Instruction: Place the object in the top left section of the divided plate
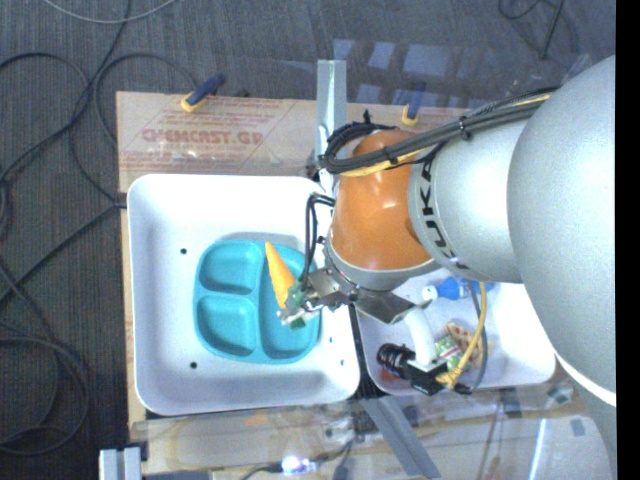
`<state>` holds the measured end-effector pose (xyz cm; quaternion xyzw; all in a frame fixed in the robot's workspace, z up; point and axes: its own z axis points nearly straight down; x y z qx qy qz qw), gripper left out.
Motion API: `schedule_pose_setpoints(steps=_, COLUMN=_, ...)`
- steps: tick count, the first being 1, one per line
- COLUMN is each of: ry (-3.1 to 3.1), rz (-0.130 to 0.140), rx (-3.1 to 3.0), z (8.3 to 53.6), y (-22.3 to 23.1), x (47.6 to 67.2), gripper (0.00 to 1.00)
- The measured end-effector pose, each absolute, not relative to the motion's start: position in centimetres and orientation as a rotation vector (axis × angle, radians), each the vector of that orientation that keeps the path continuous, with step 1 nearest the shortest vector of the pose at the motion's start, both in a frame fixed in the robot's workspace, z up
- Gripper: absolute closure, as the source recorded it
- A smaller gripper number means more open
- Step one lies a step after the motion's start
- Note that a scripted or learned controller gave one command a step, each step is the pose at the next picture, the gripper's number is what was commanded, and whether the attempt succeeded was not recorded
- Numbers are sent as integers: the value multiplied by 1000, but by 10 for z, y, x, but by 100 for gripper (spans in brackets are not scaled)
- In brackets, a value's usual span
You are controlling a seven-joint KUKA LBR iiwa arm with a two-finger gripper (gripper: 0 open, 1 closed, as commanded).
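The turquoise three-section divided plastic plate (240,303) lies in the left shallow white bin (160,218). The two-finger gripper (298,308) is over the plate's right section, its fingers pinching the green leafy end of the orange cone-shaped toy carrot (278,271), which points toward the plate's upper rim

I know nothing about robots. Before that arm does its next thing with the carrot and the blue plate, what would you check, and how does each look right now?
1. Divided plate lies flat inside the left bin: ok.
2. Carrot is over the plate, at its right side: ok.
3. Carrot is in the top left section: not ok; that section looks bare.
4. Gripper has the carrot's green end between its fingers: cannot tell.
5. Dangling cables hang over the right bin, away from the plate: ok.
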<state>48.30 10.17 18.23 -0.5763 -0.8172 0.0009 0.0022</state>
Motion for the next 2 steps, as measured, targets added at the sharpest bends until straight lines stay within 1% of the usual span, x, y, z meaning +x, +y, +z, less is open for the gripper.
schedule_pose_setpoints(steps=1, ry=-2410, rz=6, rx=-2011, z=215, y=142, x=482, gripper=100)
schedule_pose_setpoints(steps=2, ry=-2497, rz=2, rx=-1902, z=242, y=145, x=484, gripper=100)
